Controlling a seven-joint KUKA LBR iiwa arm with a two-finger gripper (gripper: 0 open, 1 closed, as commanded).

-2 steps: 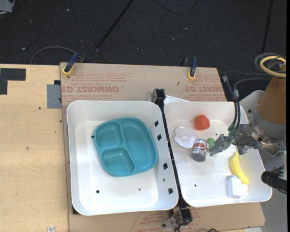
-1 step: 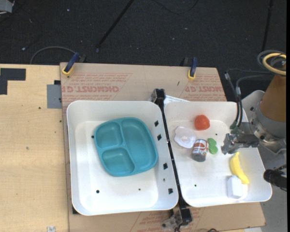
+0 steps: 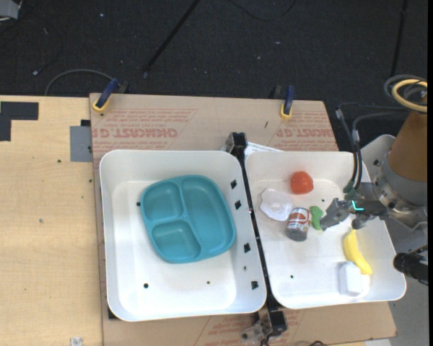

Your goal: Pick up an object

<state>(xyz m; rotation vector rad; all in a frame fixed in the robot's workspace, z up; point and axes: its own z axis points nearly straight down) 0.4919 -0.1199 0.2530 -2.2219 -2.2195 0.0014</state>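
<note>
Hand (image 3: pixel 337 215) low beside green object (image 3: pixel 316 217); finger state unclear, arm cut off

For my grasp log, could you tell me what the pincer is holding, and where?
Cannot be told: the pincer sits beside the green object, and the hold is unclear.

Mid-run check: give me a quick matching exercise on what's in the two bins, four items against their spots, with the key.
Items:
1. teal divided tray
2. red ball
3. banana
4. can

Places:
A. right bin, far side, near the top wall
B. left bin, middle
C. right bin, beside the white crumpled piece
D. right bin, just below the gripper

Pairs: 1-B, 2-A, 3-D, 4-C
</note>
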